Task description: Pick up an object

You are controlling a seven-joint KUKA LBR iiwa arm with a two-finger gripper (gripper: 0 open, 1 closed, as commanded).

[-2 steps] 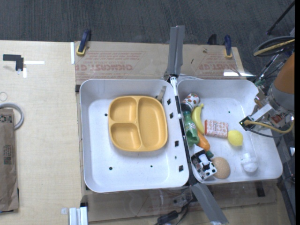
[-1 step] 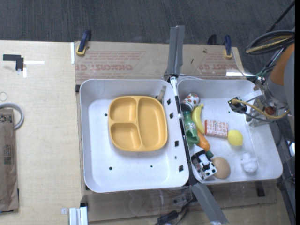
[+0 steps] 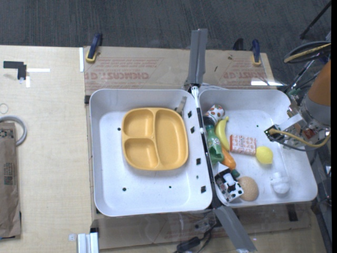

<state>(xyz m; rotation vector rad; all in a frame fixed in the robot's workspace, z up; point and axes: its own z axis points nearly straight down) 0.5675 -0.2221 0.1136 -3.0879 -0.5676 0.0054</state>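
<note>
My gripper (image 3: 305, 129) hangs over the right edge of the right bin (image 3: 247, 105); whether it is open or closed I cannot tell. I judge this is the approach step, with no object taken yet. The lemon (image 3: 264, 155) lies nearest to me, just beside the red and white packet (image 3: 243, 144); the banana (image 3: 223, 133) is further off, crowded with other things at the bin's left wall. The next move, I think, calls for going left and down over the lemon, well centred, because a round thing slips easily; the yellow divided plate (image 3: 156, 139) in the left bin (image 3: 105, 183) is not my concern.
</note>
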